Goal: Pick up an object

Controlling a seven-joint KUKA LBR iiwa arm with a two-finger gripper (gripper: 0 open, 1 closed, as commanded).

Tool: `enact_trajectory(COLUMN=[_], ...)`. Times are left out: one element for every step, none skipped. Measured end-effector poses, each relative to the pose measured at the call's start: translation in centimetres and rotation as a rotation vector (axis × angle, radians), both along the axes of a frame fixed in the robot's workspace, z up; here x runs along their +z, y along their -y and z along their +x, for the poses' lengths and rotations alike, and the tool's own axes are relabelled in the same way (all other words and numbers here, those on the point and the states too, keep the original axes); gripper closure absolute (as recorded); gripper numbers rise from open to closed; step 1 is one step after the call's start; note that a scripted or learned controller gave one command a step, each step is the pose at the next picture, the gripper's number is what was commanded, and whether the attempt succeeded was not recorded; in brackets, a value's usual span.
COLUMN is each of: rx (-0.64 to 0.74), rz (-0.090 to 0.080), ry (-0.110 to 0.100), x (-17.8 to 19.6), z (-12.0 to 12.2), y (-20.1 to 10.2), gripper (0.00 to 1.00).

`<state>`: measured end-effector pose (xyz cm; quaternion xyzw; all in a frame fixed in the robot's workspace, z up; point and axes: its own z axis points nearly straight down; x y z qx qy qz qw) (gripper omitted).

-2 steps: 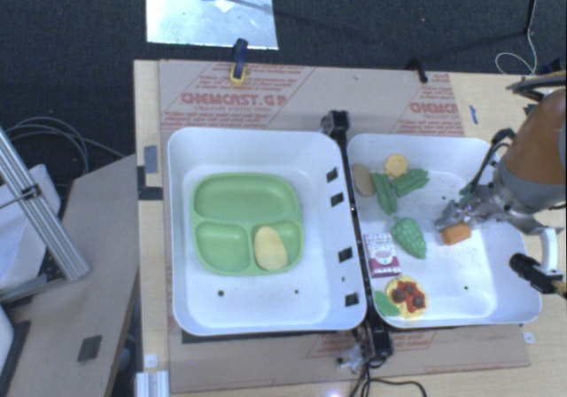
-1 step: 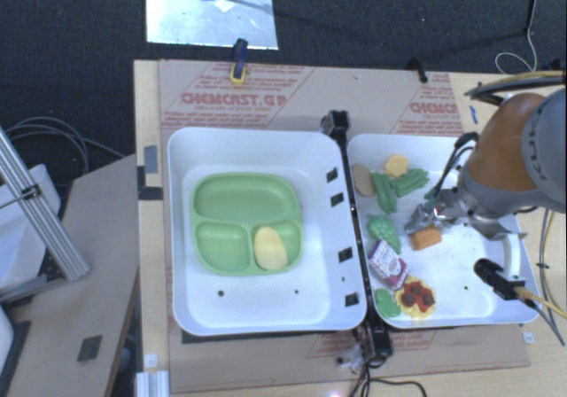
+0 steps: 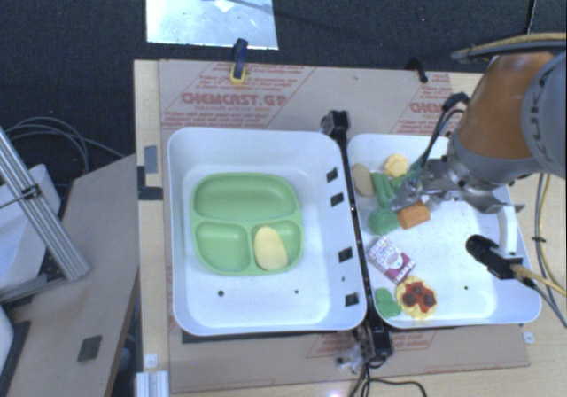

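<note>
The orange block (image 3: 414,216) sits right below your gripper (image 3: 417,191), green toy (image 3: 386,190) beside it; jaw state you cannot tell.

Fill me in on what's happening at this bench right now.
A grey robot arm with an orange band reaches in over the right bin, its pincer down among a cluster of toy items: an orange block, green pieces and a yellow piece. Whether it has gripped anything is unclear. A small pink packet and a pizza-like toy lie nearer the front. In the left bin, a green divided tray holds a yellow item.
</note>
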<state>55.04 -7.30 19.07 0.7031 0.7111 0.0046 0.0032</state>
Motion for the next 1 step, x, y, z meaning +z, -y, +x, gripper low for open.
enact_trajectory(rx=[-0.004], rz=[-0.002], ry=[-0.006], x=[0.56], z=[2.91], y=[-2.29], gripper=[1.0])
